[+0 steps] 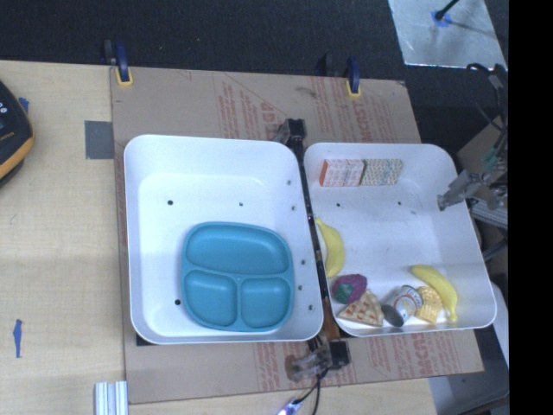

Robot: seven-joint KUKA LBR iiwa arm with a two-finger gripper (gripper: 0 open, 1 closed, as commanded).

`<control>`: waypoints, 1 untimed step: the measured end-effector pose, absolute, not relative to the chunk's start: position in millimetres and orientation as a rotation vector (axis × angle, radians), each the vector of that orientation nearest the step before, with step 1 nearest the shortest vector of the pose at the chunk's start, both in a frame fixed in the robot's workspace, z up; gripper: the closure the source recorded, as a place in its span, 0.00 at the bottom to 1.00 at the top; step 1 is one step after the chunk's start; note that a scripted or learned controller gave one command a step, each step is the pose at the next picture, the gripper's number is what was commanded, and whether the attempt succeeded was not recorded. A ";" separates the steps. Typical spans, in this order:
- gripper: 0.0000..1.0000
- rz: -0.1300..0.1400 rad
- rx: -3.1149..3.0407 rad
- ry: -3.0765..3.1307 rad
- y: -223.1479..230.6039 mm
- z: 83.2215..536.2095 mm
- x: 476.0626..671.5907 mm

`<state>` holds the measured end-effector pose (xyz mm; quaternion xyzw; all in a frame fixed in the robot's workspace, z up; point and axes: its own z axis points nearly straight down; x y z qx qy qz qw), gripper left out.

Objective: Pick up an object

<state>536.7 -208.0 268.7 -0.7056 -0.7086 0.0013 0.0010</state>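
The right bin (432, 219) holds several toy foods. A flat pink and white box (360, 172) lies along its far wall. A yellow piece (332, 247) rests against the left wall. Along the near wall lie a purple item (350, 286), a pizza slice (363, 309), a small can (403, 303), a corn cob (429, 305) and a banana (438, 285). My gripper (451, 199) reaches in at the bin's right rim, a grey shape well apart from all of these. Nothing is seen held in it.
The left bin (155, 171) carries a blue divided plate (237, 276). Both bins sit on a cardboard sheet (259, 102) held by clamps at the far edge. A yellow and black device (10, 137) lies at the bench's left edge.
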 end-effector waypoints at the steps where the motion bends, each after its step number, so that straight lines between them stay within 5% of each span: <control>1: 0.00 0.006 -2.211 -2.225 -140.8 129.4 543.2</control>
